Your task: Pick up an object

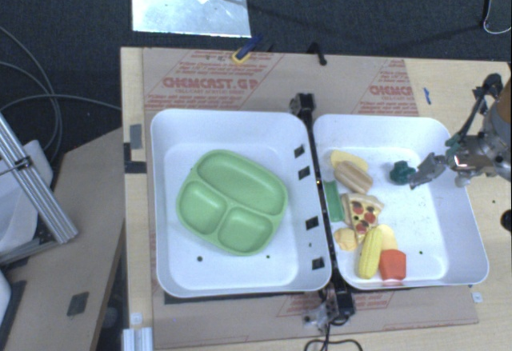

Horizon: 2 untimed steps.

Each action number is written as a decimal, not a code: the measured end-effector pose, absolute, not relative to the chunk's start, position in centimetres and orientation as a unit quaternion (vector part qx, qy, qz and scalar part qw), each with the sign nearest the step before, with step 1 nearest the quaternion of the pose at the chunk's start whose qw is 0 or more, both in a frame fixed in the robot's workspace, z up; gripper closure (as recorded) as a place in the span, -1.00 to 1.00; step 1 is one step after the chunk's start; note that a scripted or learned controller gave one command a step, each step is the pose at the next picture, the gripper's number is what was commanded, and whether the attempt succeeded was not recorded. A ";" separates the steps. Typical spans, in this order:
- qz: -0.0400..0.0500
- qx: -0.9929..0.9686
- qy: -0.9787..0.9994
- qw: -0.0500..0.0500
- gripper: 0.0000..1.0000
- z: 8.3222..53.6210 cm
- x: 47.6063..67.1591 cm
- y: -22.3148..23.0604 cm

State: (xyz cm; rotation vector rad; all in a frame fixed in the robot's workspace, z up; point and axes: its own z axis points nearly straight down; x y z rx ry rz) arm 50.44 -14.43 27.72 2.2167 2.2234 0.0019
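**Nothing lifted yet: gripper poised beside a small teal object in the right bin**

Nothing is between the fingers of the gripper (426,169) as far as this slanted overhead view shows, so I judge the pick not yet made. The grey arm comes in from the right edge and its dark fingers point left, low over the shallow white right bin (456,205). Just beside their tips lies a small teal lumpy toy (402,173), on the bin floor near the upper middle; whether the tips touch it I cannot tell. How wide the fingers stand is too blurred to make out.

All other candidates lie along the left side of the same bin, well apart from the gripper: a pale yellow rounded piece (349,159) at the top, a tan hot-dog-shaped toy (353,177) below it, a flat green strip (332,201) against the wall, a toy pizza slice with red dots (362,212), a yellow corn-cob-like toy (370,252) and an orange-red block (392,265) near the lower rim.

On the table the shallow white left bin (176,133) carries a light green three-compartment plastic plate (232,201).

What is left, in my judgement, is the whole grasp: closing on an object, most likely the teal one, and raising it clear of the bin.
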 end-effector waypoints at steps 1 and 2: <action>-0.004 0.707 0.707 -0.007 -1.00 11.5 48.2 -13.1; 0.000 0.707 0.707 -0.001 -1.00 8.3 48.6 -14.6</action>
